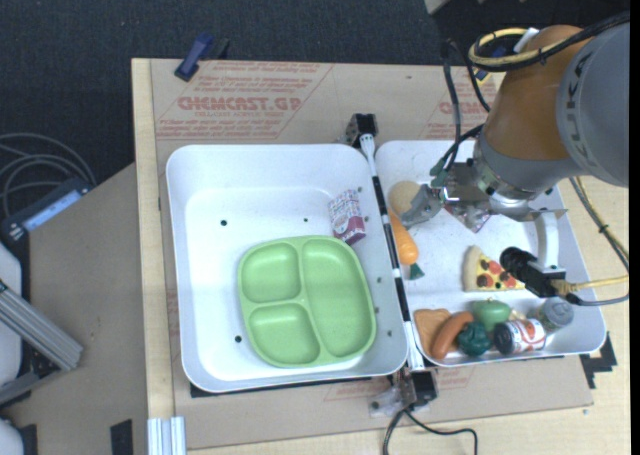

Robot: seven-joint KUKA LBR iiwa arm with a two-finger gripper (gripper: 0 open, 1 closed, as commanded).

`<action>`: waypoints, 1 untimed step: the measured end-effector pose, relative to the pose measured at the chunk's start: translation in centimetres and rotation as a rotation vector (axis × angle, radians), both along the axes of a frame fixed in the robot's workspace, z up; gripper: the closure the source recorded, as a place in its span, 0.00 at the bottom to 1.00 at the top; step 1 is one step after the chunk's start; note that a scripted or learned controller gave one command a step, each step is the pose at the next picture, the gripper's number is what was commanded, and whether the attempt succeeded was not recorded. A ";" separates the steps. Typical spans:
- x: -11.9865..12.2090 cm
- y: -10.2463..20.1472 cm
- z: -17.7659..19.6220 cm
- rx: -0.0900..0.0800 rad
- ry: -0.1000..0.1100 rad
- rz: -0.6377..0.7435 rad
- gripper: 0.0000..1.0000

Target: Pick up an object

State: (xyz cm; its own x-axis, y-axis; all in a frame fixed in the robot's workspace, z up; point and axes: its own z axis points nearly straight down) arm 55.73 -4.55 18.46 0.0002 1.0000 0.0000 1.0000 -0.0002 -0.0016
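Left bin [200, 243]: green divided plate [305, 298] at centre, small pink-white packet [347, 215] at its upper right. Right bin [440, 278]: orange carrot [403, 241] along left wall, pale round item [403, 195] above it. My pincer [450, 211] hovers just right of these, prongs apart, nothing between. Pizza slice [483, 271], sausage [452, 333], small can [522, 335] lower right.

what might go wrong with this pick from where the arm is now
The tool hangs over the right white bin beside the pale round toy and the orange plastic carrot, both near the dividing wall: it may knock the wall or just shove one aside. The brown sausage toy and dark green toy touch in the crowded front corner, so a grab there may catch two or slip.
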 end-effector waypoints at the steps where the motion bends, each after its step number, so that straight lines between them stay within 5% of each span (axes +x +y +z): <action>1: -0.9 0.3 0.0 0.000 0.001 -0.001 0.00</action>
